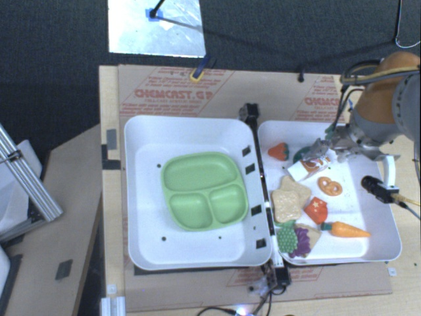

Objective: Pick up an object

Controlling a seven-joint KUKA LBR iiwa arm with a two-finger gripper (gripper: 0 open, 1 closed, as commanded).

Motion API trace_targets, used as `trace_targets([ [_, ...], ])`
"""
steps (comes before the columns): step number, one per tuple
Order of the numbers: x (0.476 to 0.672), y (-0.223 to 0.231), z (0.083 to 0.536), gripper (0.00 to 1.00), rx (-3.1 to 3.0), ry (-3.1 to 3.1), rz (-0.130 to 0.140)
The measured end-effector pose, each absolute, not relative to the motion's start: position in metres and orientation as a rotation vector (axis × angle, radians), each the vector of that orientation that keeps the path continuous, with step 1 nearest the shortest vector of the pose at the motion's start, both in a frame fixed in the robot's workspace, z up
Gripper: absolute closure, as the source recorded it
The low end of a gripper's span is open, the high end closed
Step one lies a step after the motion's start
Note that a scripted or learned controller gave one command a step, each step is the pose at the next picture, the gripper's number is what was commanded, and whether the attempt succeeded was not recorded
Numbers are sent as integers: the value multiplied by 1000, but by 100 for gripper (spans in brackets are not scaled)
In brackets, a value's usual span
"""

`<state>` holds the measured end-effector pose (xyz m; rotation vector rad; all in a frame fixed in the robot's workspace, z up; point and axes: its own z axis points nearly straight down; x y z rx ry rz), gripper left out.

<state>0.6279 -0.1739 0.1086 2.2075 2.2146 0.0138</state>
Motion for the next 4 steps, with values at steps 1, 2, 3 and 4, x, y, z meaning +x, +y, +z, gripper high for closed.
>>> trace_targets([
  [1,630,-176,120,100,2199,2208,18],
  [2,633,-174,164,100,2212,2223,5],
  [3,635,-175,219,100,2210,2223,7],
  [4,617,-132,229,100,2212,2230,2],
])
